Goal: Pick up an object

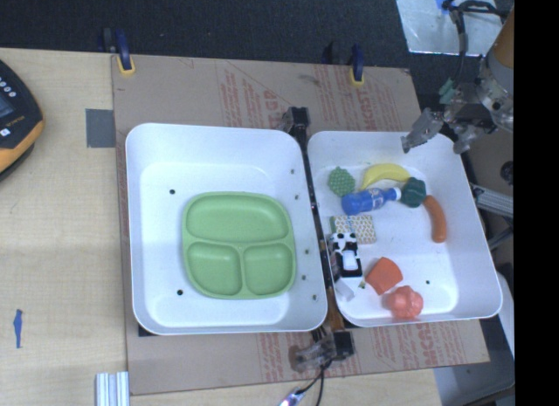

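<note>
Over the back right corner of the right bin (472,221) my hand (441,132) hangs with its two fingers spread apart and nothing between them. On the desk (52,247) the two white bins sit side by side. Inside the right bin the objects lie loose: a yellow banana (385,172) near the back edge, a green leafy piece (341,180) beside it, a blue bottle (367,199) just in front of the banana, and a dark green piece (413,191) at the bottle's right end. An orange sausage (436,218) lies towards the bin's right edge. Along the left wall are a patterned block (358,229) and a black-and-white toy (347,253). Near the front edge sit an orange cup (383,274) and a pink lump (403,302). A green divided plate (238,244) rests in the left bin (148,221).
</note>
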`<action>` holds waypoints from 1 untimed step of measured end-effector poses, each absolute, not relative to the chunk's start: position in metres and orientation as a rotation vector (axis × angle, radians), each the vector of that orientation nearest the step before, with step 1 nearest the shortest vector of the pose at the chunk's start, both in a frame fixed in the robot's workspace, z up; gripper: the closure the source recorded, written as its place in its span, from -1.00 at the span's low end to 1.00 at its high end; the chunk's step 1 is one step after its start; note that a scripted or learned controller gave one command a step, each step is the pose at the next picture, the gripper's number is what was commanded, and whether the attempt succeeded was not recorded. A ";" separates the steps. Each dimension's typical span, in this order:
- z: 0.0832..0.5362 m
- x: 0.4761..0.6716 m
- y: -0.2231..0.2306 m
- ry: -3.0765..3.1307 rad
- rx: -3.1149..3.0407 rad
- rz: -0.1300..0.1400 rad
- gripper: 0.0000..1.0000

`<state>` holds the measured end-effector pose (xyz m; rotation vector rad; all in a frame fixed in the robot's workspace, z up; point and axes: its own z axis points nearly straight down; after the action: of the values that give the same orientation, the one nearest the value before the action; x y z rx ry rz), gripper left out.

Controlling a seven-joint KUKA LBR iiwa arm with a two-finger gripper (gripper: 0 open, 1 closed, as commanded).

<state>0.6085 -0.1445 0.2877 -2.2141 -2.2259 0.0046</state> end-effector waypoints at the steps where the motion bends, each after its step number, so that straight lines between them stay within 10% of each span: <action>1: 0.126 0.610 -0.175 -2.229 -2.220 0.003 -1.00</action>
<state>0.6105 -0.1746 0.1259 -2.2198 -2.2294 0.0027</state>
